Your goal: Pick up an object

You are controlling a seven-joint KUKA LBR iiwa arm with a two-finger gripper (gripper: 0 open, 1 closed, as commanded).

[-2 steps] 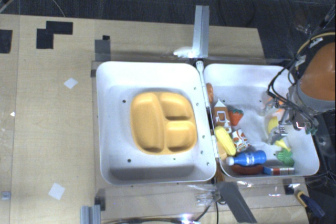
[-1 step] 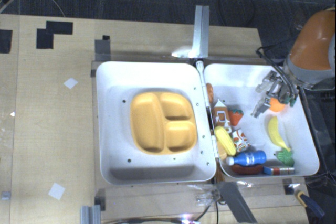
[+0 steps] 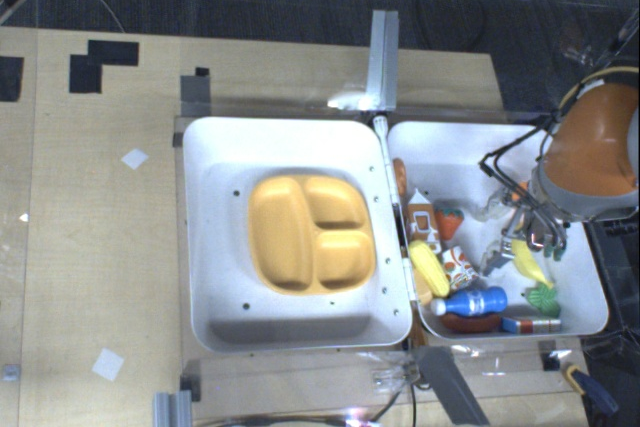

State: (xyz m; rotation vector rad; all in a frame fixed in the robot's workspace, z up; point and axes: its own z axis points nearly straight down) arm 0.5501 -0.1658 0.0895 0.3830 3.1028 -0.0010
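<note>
The right bin [image 3: 470, 150] holds several small toys. Among them are a yellow corn cob [image 3: 428, 271], a blue bottle [image 3: 478, 302], a red strawberry [image 3: 452, 219], a small printed carton [image 3: 420, 219], a green piece [image 3: 542, 297] and a yellow banana-like piece [image 3: 529, 262]. My gripper [image 3: 512, 245] hangs low in the right half of this bin, under the orange wrist band [image 3: 595, 150]. It sits right beside the yellow piece, touching or just above it. Nothing is seen lifted.
The left bin [image 3: 215, 215] carries a yellow divided plate [image 3: 308, 233]. An orange sausage-like toy [image 3: 400, 179] lies along the divider between the bins. A red item [image 3: 468, 323] and a marker [image 3: 532, 323] lie at the right bin's front wall. Cables [image 3: 510, 160] loop off the wrist.
</note>
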